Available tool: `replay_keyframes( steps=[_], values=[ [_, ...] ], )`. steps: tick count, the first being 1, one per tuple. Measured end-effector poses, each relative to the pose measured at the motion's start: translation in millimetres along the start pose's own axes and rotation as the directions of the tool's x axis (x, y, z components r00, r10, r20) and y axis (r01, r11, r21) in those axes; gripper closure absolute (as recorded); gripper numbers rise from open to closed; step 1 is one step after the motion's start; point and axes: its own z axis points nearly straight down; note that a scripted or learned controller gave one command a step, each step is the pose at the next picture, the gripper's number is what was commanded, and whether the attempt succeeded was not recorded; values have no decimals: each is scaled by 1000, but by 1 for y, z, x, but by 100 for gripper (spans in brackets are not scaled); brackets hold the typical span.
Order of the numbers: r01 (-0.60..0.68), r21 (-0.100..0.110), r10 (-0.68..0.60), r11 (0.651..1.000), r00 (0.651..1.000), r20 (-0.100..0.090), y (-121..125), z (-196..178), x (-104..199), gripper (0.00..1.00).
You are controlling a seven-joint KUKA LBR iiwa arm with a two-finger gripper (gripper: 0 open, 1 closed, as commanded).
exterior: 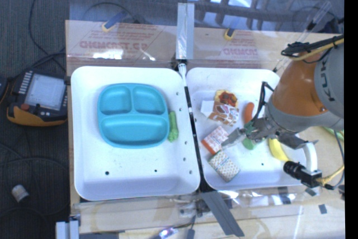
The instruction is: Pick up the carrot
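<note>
The arm [305,92], grey with an orange band, enters from the right and bends down over the right bin [263,176]. Its gripper [246,136] sits low above the bin floor, near the bin's middle. Whether the gripper is released or clenched cannot be told from this view; nothing is visibly grasped.

The left bin [89,176] lies well to the left of the gripper and holds a blue divided plate [133,115]. A green pod-shaped item [173,126] rests against the plate's right edge, on the side nearer the gripper.

The carrot [248,112] lies on the right bin floor just beyond the gripper, on its far side, apart from it. A yellow banana [276,149] lies just to the gripper's right, partly under the wrist. A printed snack packet [225,106] lies left of the carrot. A red-and-white packet [215,139] lies just left of the gripper, and a patterned packet [224,165] lies nearer the camera, below and left of it.
</note>
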Motion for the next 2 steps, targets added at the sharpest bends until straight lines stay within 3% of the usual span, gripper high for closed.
replay_keyframes(
  steps=[1, 2],
  values=[
    [128, -2, -128, 992, 992, 1, 43, -35, -19, 0],
    [170, -4, -170, 985, 985, 7, 106, -132, -76, 0]
  ],
)
